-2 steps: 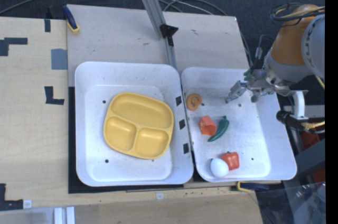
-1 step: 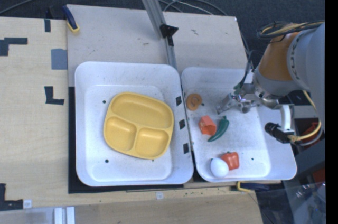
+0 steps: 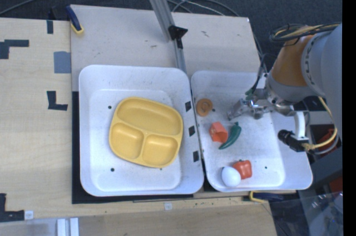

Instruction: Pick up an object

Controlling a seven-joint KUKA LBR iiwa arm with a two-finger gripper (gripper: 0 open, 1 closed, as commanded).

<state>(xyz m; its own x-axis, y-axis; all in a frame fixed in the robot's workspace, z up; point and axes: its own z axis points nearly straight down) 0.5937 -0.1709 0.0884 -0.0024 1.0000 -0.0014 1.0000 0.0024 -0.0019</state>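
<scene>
The arm point(image 3: 311, 68) bends in over the right bin point(image 3: 295, 173), tool point(image 3: 236, 112) (fingers spread, gripping nothing) just above the green pepper point(image 3: 231, 136).

Left bin point(image 3: 92, 134): white plastic, smooth, faint dark specks and scuffs. Right bin point(image 3: 289, 171) at 3 o'clock of it: same white plastic, speckled. Yellow tray point(image 3: 146, 131): smooth plastic, soft sheen. Green pepper point(image 3: 231, 136): glossy plastic look. White egg point(image 3: 230, 176), 6 o'clock of pepper: smooth, slightly shiny. Orange pieces point(image 3: 218, 132): matt plastic. Round brown disc point(image 3: 204, 107): dull, wood-like. Gripper point(image 3: 238, 111): bare grey metal. Bench point(image 3: 128, 40): pale matt wood-look board. Pole point(image 3: 161, 4) at 12 o'clock: brushed metal.
</scene>
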